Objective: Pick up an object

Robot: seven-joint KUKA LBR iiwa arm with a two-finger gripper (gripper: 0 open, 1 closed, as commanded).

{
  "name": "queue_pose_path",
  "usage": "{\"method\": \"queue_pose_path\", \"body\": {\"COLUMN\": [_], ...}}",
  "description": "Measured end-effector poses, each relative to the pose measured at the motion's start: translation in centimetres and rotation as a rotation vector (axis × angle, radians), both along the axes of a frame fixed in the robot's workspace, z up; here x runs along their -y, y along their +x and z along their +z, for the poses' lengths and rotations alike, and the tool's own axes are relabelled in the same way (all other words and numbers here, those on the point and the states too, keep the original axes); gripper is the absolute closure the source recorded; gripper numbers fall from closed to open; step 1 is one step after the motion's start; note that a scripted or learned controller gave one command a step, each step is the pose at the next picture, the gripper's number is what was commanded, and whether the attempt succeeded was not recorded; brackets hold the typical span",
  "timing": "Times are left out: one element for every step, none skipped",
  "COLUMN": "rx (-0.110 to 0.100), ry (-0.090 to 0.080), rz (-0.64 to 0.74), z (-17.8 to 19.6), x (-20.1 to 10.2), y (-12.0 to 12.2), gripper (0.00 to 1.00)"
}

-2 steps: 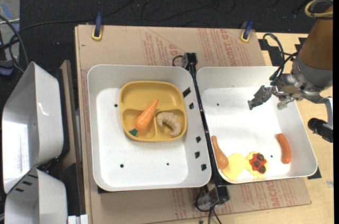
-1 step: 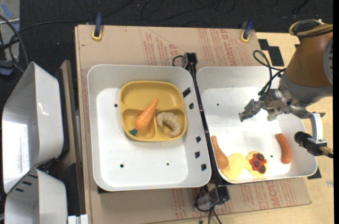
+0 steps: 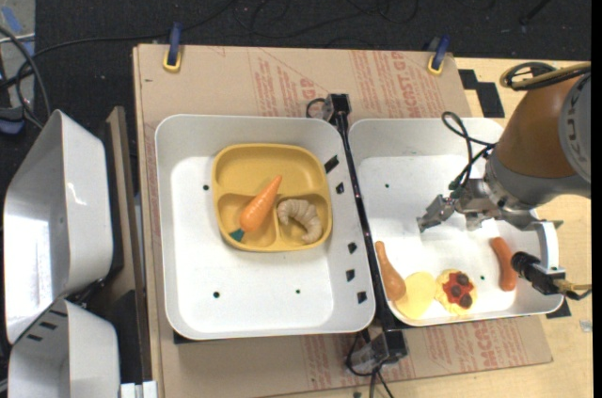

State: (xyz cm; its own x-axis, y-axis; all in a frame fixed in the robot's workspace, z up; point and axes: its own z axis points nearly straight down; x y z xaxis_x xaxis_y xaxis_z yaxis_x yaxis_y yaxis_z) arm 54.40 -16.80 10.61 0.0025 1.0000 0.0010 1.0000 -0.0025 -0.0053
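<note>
A: What sits nearest the camera?

B: Along the near rim of the right-hand shallow white bin (image 3: 395, 142) lie the toy foods: a tan drumstick-shaped piece (image 3: 389, 270), a pale yellow flat piece (image 3: 420, 293), a round yellow item topped with red and dark bits (image 3: 458, 289), and a small orange sausage-shaped piece (image 3: 504, 262) near the bin's right side.

A: And the arm?

B: Just beyond them, over the middle of that bin, hangs the two-finger gripper (image 3: 435, 214) on the grey arm with the orange band (image 3: 541, 142), which reaches in from the right. The gripper's tip points toward the left of the view. Whether it is spread or closed cannot be told from this angle, and no item is seen in it.

A: Which way does a candidate object lie from it?

B: Every piece in that bin lies on the near side of the gripper. The drumstick piece looks closest, nearer the camera and a little left, its long axis running roughly near-to-far with the thin end pointing away. A judgement: the gripper would need to come toward the camera and descend, closing across that axis.

A: Farther off?

B: In the left-hand white bin (image 3: 179, 227), a yellow divided plastic plate (image 3: 226, 170) holds an orange toy carrot (image 3: 261, 204) and a beige curled shrimp-like piece (image 3: 301, 217), well apart from the gripper.
</note>
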Motion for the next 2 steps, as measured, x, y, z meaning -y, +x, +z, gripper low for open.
{"method": "queue_pose_path", "body": {"rx": [0.005,0.01], "ry": [-0.001,-0.002], "rz": [0.0,0.006], "z": [1.3,6.1], "x": [0.0,-0.8], "y": [0.2,0.9], "gripper": [1.0,1.0]}}
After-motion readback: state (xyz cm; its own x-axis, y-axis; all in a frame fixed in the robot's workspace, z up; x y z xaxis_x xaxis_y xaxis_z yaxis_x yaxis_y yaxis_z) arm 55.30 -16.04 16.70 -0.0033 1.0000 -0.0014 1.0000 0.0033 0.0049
